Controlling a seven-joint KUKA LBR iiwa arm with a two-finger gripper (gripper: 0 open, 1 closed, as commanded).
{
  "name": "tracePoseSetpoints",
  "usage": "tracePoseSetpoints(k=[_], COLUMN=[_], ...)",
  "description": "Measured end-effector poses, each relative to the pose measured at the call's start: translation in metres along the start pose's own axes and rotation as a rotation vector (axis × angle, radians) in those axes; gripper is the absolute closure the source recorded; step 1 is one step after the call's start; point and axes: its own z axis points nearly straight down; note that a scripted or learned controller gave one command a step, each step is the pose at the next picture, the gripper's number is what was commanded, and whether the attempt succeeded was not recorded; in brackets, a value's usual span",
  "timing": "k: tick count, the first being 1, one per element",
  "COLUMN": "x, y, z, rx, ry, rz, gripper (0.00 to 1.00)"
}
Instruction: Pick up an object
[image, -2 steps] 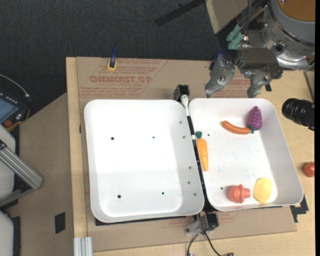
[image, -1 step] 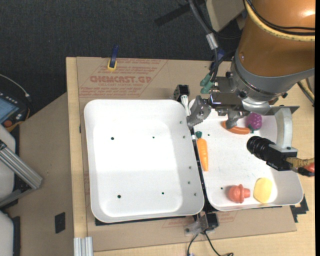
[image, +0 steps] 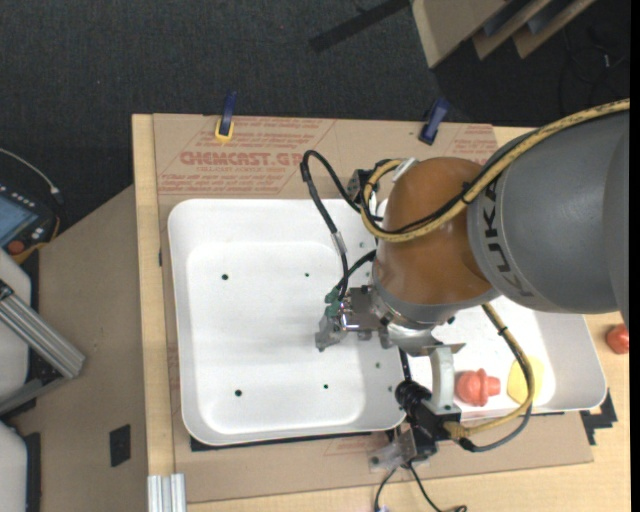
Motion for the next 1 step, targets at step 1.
tracePoseSetpoints(k=[1], x=[0.0007], y=[0.0025], z=[-0.0186], rx=[-0.017], ry=[0.003], rz=[0.001], gripper=[1.0])
